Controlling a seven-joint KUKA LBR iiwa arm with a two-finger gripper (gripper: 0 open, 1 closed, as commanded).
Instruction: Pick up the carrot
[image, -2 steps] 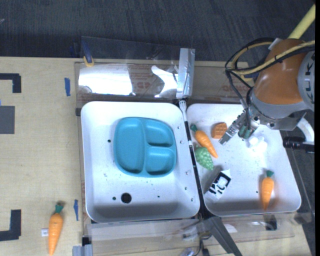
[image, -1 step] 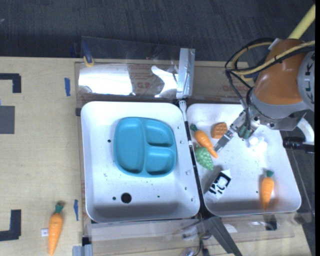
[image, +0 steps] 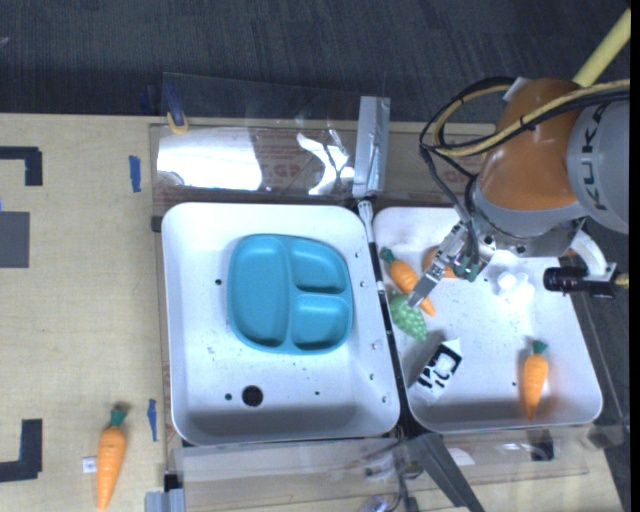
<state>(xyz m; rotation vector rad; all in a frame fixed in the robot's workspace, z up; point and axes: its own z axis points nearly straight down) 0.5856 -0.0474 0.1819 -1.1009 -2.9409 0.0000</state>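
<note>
Pale wooden bench top carries two shallow white bins side by side, with a blue divided tray (image: 290, 292) lying in the left bin (image: 190, 400). Reaching in from the right, the gripper (image: 424, 289) hangs over the far left part of the right bin (image: 575, 400), its narrow tip right at a small carrot (image: 408, 279) beside the dividing wall. That carrot's long axis runs on a slant from far-left to near-right, green top at the far end, a green leafy piece (image: 408, 317) just near of it. Whether the tip is spread or closed, or pinching the carrot, I cannot tell. A second carrot (image: 535, 375) lies well apart at the near right, a third (image: 110, 457) on the bench.
</note>
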